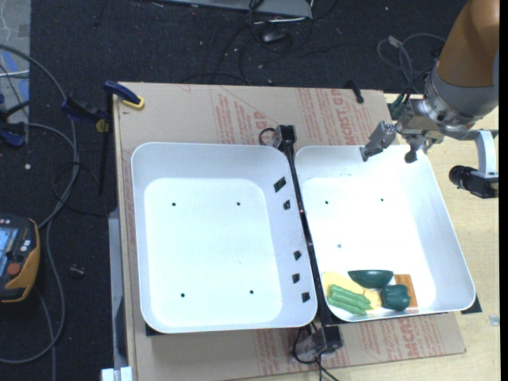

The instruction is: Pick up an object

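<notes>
I am holding my two-finger gripper (pixel 394 144) spread and seemingly empty above the shallow right white bin's (pixel 444 236) far rim.

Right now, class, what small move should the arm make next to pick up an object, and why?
Probably carry the tool toward the near end of the right bin: it hangs open above the far edge, while the green objects lie clustered at the near edge.

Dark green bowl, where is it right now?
The dark green bowl sits in the right bin, at its near edge, among the other green pieces and just behind the light green ridged piece.
</notes>
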Robot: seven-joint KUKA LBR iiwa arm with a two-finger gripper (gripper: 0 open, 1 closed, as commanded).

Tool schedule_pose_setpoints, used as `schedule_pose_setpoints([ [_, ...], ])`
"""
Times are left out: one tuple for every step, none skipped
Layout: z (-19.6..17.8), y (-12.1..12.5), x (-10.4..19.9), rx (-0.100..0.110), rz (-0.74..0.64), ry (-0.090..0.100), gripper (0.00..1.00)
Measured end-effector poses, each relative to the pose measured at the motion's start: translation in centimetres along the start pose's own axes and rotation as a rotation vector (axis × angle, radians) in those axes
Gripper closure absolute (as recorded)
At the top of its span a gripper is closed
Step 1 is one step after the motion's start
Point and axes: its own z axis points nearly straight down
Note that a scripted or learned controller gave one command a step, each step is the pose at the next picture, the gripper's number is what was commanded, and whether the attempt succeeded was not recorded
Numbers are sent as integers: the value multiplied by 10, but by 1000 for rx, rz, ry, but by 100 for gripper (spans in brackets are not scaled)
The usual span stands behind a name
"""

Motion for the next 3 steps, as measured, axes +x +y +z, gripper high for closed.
schedule_pose_setpoints([
  [-10, 0, 0, -1, 0, 0, 100],
  [-136, -34, 67, -12, -6, 1, 100],
  [-234, -56, 109, -10, -4, 1, 100],
])
